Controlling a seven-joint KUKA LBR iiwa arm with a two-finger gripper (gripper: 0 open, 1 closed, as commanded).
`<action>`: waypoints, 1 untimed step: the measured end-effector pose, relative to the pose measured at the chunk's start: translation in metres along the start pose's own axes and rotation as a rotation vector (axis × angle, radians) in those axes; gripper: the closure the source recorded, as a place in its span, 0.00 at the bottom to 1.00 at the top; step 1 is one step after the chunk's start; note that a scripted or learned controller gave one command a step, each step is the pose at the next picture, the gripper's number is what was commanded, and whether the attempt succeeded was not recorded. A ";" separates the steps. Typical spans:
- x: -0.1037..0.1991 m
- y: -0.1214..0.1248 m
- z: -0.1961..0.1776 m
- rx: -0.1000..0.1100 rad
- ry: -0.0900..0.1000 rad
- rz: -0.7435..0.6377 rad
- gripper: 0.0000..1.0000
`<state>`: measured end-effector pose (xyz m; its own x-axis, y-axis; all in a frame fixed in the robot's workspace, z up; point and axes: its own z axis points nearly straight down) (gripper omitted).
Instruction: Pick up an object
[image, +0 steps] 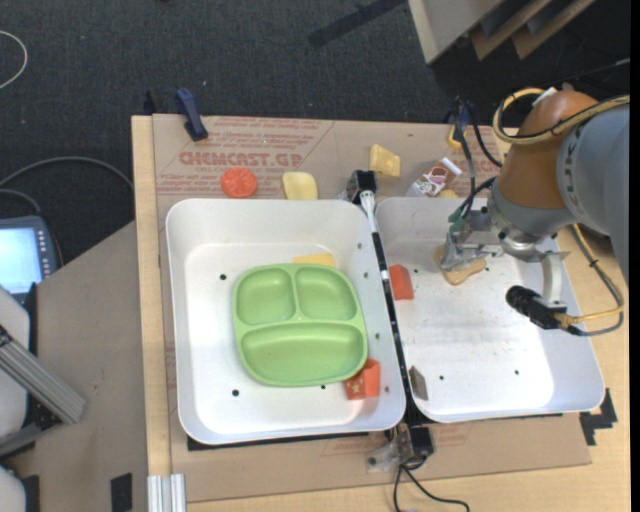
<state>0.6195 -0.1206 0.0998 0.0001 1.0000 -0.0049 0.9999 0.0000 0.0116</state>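
Nearest the camera, at the bottom edge, a black cable (415, 470) trails off the table (150, 300), a cardboard-topped surface carrying two shallow white bins side by side.

From the one camera view: the left bin (185, 330) holds a green divided plate (298, 323) near its centre, with an orange block (364, 380) touching the plate's rim at 5 o'clock and a pale yellow piece (315, 260) peeking out at its 12 o'clock. The right bin (480, 370) has an orange-red block (401, 282) at its 9 o'clock edge, just beside the dividing wall, likely left there as a pick target. The gripper (465, 262) sits low in this bin toward 12 o'clock, with a tan object (462, 270) right at its tip; I cannot tell how far apart the fingers stand or whether they grip it. Judging by that pose, the tan object is the thing being attempted.

Beyond the bins, on the cardboard at 12 o'clock, lie an orange disc (238, 182), a yellow block (299, 185), a yellow wedge (384, 159) and a small red-and-white packet (434, 180). Red print on the cardboard reads roughly "CHEMCAST"; the smaller lines are illegible.
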 end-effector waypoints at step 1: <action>0.070 -0.057 -0.091 0.010 0.009 -0.006 1.00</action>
<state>0.5617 -0.0505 0.1900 -0.0062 1.0000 0.0039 1.0000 0.0062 0.0015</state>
